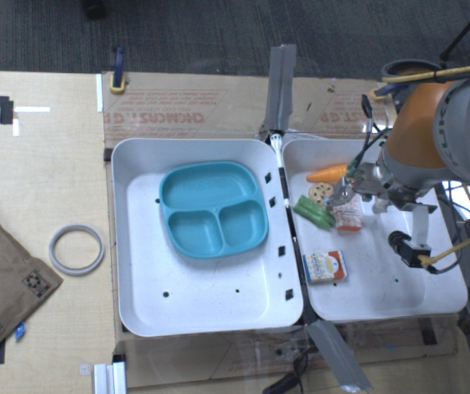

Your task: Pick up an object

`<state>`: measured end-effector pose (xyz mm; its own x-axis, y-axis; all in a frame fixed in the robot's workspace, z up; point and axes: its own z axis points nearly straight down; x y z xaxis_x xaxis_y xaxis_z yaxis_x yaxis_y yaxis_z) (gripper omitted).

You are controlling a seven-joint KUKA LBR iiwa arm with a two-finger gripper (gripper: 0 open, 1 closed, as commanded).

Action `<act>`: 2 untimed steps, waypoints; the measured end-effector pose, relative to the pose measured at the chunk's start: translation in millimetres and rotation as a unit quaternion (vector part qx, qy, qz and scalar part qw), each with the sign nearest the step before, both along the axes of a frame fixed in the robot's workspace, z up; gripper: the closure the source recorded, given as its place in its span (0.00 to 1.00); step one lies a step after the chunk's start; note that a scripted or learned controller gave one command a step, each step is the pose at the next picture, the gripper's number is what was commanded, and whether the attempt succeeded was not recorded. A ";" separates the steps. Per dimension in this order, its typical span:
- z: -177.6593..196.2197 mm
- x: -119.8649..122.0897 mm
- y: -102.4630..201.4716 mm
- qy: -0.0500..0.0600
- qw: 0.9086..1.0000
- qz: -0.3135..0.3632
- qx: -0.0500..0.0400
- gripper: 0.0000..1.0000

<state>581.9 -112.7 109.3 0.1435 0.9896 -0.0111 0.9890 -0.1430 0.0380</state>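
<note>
My gripper hangs low over the right bin, at its upper left part. Just below it lies a small white and red packet. An orange carrot lies just to the gripper's upper left, with a round speckled cookie beside it. A green pod-like piece lies slantwise near the bin's left wall. Farther toward the front sits a small printed card box. I cannot see anything held by the gripper.
The left bin holds a teal divided plate. A grey tape ring and a brown cardboard box lie on the bench at the left. The arm's black cable hangs over the right bin.
</note>
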 end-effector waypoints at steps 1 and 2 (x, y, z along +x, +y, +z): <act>0.0 -5.2 -3.1 -0.003 1.000 0.027 0.001 0.00; 92.1 21.4 17.3 0.019 1.000 0.018 0.007 0.00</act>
